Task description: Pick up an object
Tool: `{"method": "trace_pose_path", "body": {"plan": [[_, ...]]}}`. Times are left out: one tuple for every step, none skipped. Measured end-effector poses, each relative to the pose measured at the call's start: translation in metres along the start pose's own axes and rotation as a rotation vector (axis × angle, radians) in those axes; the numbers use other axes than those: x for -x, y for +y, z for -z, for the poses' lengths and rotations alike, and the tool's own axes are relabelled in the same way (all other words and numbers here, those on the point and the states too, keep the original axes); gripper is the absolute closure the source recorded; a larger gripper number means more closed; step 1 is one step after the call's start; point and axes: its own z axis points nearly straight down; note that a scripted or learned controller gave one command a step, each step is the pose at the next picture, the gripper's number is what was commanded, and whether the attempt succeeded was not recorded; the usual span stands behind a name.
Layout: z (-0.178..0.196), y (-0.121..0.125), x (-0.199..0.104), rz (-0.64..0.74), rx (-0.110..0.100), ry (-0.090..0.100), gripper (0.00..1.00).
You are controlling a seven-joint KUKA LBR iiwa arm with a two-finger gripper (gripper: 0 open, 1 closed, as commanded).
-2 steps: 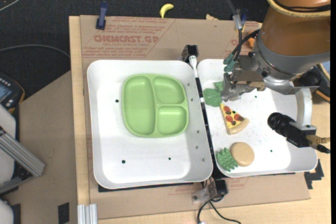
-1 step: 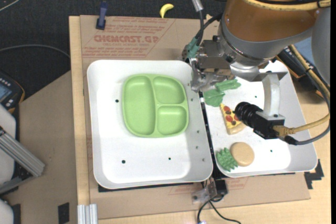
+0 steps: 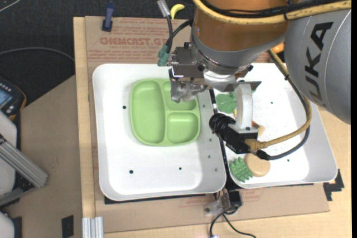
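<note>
While you read across the table (image 3: 56,120) from its left edge, log these items. Left bin (image 3: 111,164): one green divided tray (image 3: 153,114), lying toward the bin's far right corner, its long axis running from the far edge toward the near edge. Gripper (image 3: 181,95): poised over the tray's far right corner, just at its rim; whether the fingers are spread or pressed together you cannot tell, as the wrist hides them. Right bin (image 3: 301,170): a green leaf-like piece (image 3: 226,102) near its left wall, and a green spiky item (image 3: 240,167) touching a tan round piece (image 3: 257,166) at its near left corner. Judged nearest candidate: the tray, directly beneath the gripper, extending leftward and nearward from it.
</note>
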Motion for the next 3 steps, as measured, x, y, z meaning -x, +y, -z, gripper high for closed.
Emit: {"method": "trace_pose_path", "body": {"plan": [[0.093, 0.001, -0.040, -0.001, 0.012, 0.006, 1.00], [0.026, 0.000, 0.015, -0.013, -0.008, -0.005, 1.00], [0.040, 0.001, 0.012, -0.006, 0.002, -0.001, 1.00]]}}
